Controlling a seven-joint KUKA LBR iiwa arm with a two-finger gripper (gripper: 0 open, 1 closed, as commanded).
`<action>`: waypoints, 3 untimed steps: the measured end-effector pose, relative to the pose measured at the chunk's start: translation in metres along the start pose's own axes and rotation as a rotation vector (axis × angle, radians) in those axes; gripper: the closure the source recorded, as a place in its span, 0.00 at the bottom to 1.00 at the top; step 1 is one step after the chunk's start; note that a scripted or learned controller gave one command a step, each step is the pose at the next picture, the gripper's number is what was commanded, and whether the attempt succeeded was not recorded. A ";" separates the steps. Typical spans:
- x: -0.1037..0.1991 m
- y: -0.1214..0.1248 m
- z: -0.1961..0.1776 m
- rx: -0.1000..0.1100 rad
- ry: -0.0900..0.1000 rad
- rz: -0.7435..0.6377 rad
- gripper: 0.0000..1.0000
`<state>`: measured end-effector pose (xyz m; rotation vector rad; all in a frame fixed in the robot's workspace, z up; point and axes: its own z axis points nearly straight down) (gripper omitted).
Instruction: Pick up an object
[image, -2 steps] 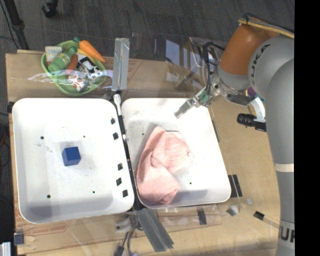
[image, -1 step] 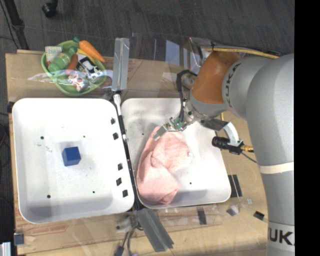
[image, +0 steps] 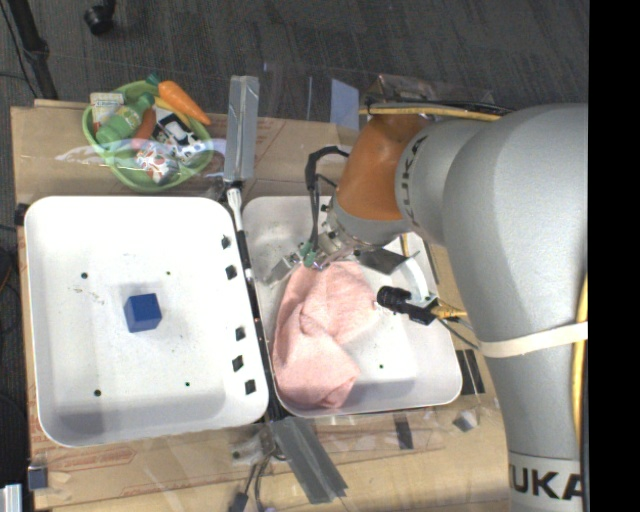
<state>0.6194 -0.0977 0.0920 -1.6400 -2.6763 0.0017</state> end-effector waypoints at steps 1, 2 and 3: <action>0.000 0.001 -0.010 0.000 0.000 -0.003 1.00; -0.035 0.024 -0.007 -0.002 -0.002 0.080 1.00; -0.034 0.024 -0.007 -0.002 -0.002 0.080 0.00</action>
